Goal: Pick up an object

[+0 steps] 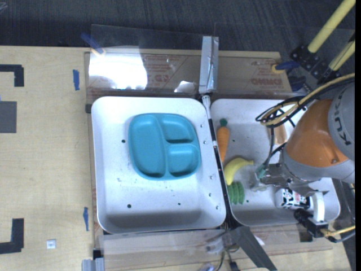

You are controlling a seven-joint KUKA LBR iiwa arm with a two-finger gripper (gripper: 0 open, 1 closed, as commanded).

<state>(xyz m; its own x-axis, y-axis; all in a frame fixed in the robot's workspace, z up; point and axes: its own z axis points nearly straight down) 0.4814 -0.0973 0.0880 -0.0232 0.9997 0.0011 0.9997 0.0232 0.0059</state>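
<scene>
The right bin [248, 114] holds three things along its left wall. An orange carrot [222, 140] with a green top lies lengthwise, a yellow banana [237, 167] lies just below it, and a green ribbed item [236, 192] lies nearer the front. My gripper [262, 176] hangs low in this bin, just right of the banana and the green item. The grey wrist and its orange band cover the bin's right half. I see nothing held in the gripper.
The left bin [113, 196] holds a blue divided plate [164, 145] at its middle. A clear plastic sheet and an upright metal post [207, 64] stand behind the bins. Cables loop above the wrist at the right bin's back right.
</scene>
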